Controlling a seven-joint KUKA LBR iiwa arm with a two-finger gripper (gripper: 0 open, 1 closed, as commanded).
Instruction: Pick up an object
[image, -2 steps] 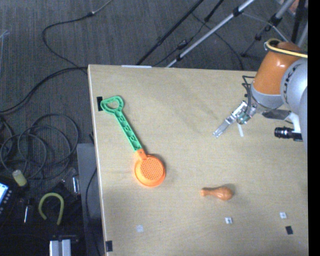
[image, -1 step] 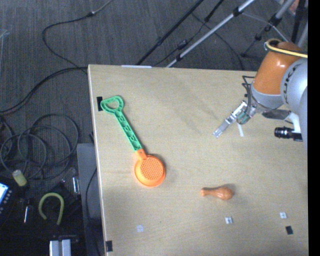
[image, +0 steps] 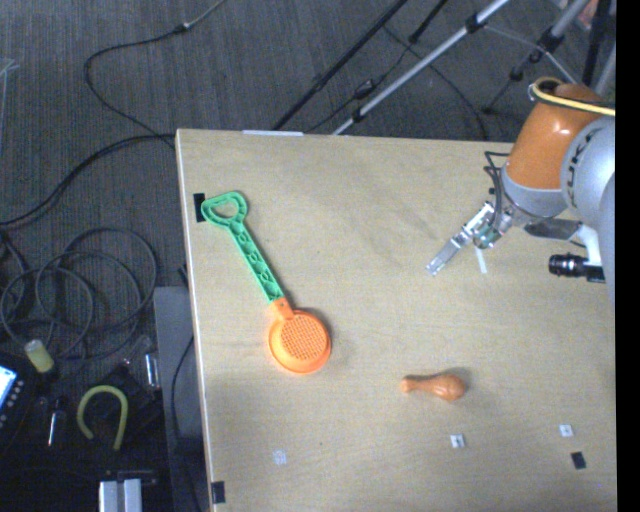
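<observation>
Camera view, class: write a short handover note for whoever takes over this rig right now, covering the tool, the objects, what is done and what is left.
Tool: above the bench, right of centre, holding nothing; whether it is open cannot be told.
Strainer: green handle, orange head, lying flat on the left part of the bench.
Small orange pear-shaped toy: lying near the front, below the tool.
Done: nothing picked up.
Left: choose an object, descend, grasp, lift.

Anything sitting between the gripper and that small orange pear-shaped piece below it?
Nothing visible. The gripper is above bare bench top, and the orange piece lies alone nearer the camera. The green-handled strainer is well off to the side.
</observation>
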